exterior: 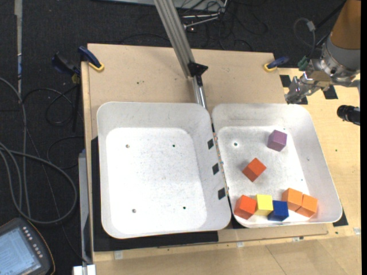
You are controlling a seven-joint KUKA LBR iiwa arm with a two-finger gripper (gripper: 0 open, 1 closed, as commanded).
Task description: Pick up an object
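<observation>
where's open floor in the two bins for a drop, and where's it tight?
Left bin: whole floor bare. Right bin: free strip along the far wall, between the divider side and the purple cube; another patch left of the lone orange cube. Tight along the near wall: orange, yellow, blue and two more orange cubes bunched.

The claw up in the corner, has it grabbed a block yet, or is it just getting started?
Just getting started, it looks like. Nothing is done yet: the claw sits above the far right corner of the right white bin, outside the rim, with no block in it. All blocks lie in that bin, like the purple cube and the lone orange cube. Left to do: reach in, grip one, lift it.
</observation>
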